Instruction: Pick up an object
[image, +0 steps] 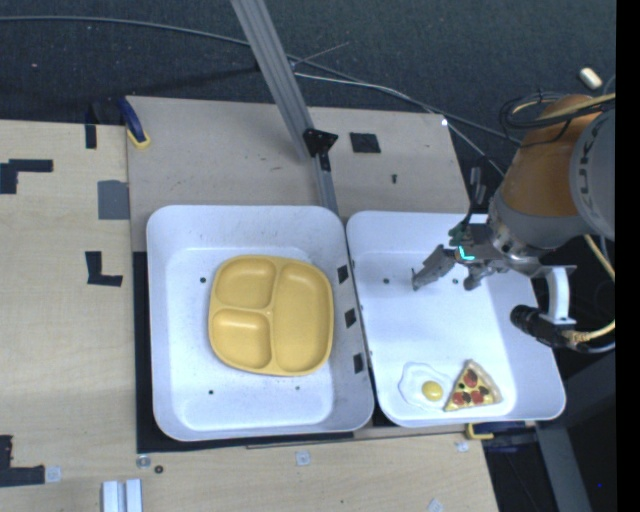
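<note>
Two white bins sit side by side on the counter. At right of frame, the open, empty pincer (444, 276) hangs over the right bin (400, 240); a toy pizza slice (472, 387) and fried egg (423, 385) lie at that bin's lower edge. A yellow divided plate (271, 314) fills the left bin (180, 300).

The arm (560, 170) reaches in from the right, its pincer (447, 273) spread apart.

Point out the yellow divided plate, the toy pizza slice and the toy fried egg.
yellow divided plate (270, 314): camera view, on the ridge between its compartments, in the left bin.
toy pizza slice (472, 388): camera view, on its topped middle, right bin's near corner.
toy fried egg (431, 390): camera view, on the yolk, beside the slice.
</note>
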